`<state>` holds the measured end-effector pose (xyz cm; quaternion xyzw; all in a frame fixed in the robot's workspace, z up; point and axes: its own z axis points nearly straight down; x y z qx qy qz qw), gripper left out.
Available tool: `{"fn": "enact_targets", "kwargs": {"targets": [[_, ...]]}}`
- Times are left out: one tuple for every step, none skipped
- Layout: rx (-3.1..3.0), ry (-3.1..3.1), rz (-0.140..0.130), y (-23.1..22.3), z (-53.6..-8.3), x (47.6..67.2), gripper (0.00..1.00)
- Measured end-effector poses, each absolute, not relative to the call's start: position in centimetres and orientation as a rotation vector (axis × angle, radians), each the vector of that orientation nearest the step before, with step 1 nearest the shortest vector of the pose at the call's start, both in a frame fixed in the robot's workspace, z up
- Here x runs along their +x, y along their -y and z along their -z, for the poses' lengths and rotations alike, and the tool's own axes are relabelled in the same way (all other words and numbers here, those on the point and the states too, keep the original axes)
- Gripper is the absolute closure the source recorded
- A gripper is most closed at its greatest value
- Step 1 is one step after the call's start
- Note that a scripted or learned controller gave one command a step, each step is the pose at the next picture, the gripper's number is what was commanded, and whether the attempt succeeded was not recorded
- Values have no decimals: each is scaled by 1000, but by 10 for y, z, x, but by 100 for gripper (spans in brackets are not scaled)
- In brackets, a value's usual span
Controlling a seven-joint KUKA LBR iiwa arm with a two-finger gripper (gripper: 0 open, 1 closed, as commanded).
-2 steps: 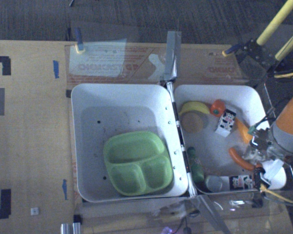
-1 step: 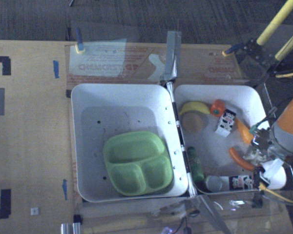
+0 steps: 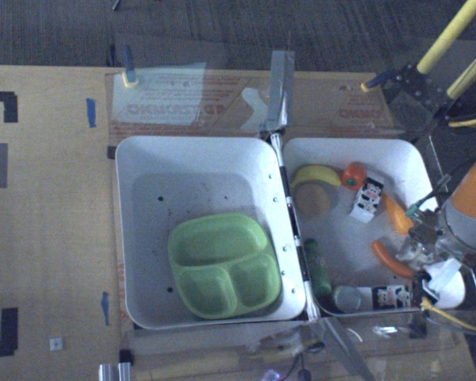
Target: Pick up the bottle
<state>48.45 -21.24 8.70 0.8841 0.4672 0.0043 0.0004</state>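
- The bottle (image 3: 378, 297) lies on its side against the near wall of the right bin (image 3: 411, 154), beside a dark green item (image 3: 317, 271).
- The claw (image 3: 425, 254) hangs over that bin's right edge; whether it is apart or together cannot be told.
- A green divided plate (image 3: 224, 264) sits in the left bin (image 3: 140, 205).

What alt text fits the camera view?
The arm's gripper hovers at the right bin's right edge, over toys including a green bottle lying along its left wall. The left bin holds a green divided plate.
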Motion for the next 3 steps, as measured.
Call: {"fn": "enact_targets", "kwargs": {"targets": [[2798,-1434,2,212,-98,480,100],[2826,-1381,4,138,-93,511,100],[2866,-1285,-13,161,-87,483,100]]}}
